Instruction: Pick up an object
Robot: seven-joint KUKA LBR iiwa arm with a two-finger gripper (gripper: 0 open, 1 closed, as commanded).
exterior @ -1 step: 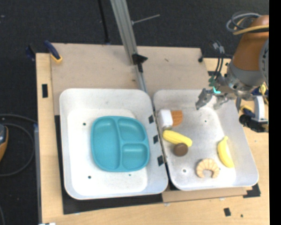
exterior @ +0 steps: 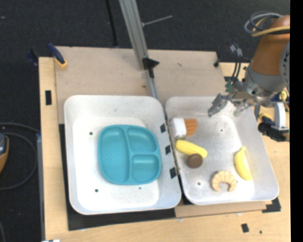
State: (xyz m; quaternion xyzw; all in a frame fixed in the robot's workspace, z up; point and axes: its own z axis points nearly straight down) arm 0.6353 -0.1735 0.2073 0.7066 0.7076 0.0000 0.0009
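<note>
We see the gripper hanging over the far edge of the right bin, its two fingers spread apart with nothing between them, one fingertip toward the bin's middle and the other toward the arm. Every candidate object lies nearer the bin's other edges: a white-and-orange piece sits against the left edge, a yellow banana lies just beside it with a brown round piece touching its lower side, a croissant rests near the near edge, and a second banana lies by the right edge. The left bin carries a teal divided plate. We judge that the pick has not begun, and the risks come from the layout. If we drop straight down from here, the fingers would likely close on bare bin floor, since no object sits under them. If we go for the left cluster, the three pieces are so tightly packed that a finger could land on a neighbour, shove the banana against the bin wall, or pinch two things and lose both on the lift. The brown round piece could roll away from a glancing touch. The curved bananas may twist out of a grasp taken off their middle. The croissant and the right-edge banana stand apart from the rest and look like safer targets, though a finger may scrape the wall beside that banana.
</note>
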